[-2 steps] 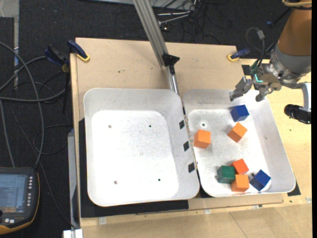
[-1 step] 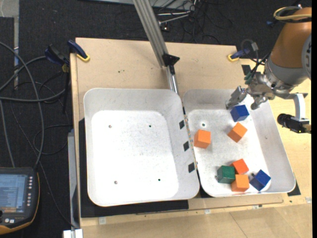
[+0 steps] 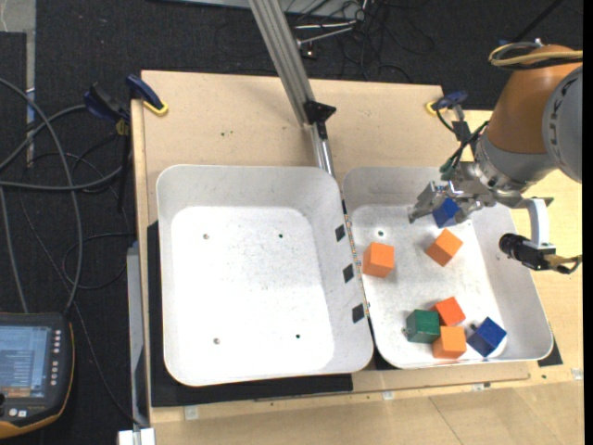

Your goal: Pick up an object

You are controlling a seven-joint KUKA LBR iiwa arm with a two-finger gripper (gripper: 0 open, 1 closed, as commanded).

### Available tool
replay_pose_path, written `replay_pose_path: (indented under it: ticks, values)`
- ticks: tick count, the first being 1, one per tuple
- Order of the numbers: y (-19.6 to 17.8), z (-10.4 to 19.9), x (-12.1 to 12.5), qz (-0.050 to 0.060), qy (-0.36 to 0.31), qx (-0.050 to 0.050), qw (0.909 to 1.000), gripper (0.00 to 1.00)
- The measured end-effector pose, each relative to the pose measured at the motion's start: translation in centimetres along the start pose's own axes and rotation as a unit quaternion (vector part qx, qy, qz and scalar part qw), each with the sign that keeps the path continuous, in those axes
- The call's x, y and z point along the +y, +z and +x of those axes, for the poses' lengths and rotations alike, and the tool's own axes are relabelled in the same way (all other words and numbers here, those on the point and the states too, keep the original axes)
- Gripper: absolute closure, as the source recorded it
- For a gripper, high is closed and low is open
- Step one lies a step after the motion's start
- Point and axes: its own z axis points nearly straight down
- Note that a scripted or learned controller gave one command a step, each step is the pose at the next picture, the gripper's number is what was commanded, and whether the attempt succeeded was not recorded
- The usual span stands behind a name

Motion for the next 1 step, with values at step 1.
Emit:
replay_pose_path:
  ticks: [1]
  values:
    - [4.32, 0.03, -0.29, -0.001, 0.000, 0.000, 1.0000, 0.00]
